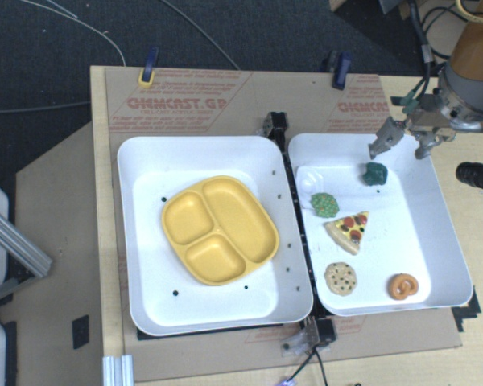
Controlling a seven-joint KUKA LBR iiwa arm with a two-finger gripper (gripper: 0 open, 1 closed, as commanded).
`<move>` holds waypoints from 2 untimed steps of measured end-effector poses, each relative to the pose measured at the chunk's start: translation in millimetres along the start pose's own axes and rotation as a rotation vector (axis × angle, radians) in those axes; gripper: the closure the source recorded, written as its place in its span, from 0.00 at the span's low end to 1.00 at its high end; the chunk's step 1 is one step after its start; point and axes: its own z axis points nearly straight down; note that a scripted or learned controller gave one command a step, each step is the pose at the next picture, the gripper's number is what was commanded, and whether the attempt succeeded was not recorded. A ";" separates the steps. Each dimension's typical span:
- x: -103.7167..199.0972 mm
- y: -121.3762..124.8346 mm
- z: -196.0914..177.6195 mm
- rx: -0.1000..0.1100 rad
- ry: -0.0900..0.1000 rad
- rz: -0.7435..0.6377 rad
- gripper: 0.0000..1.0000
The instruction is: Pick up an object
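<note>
A grey arm's gripper (402, 141) hangs with fingers spread over the right bin (443, 240), just above a dark green toy (376, 174); below lie a broccoli piece (324, 205), pizza slice (348, 231), cookie (340, 278) and doughnut (402, 286), while a yellow divided plate (218, 229) sits in the left bin (145, 215)

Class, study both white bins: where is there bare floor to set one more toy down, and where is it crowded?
Left bin: bare floor rings the yellow divided plate, widest along the top. Right bin: bare strip on the right, beside the pizza slice and above the donut. Crowded: the broccoli, pizza slice and cookie on the left, and the teal toy under the gripper.
</note>
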 end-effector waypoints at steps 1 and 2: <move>0.3 2.0 -7.4 -0.013 -0.002 -0.003 0.00; 4.5 -5.9 51.8 -0.006 -0.001 -0.003 0.00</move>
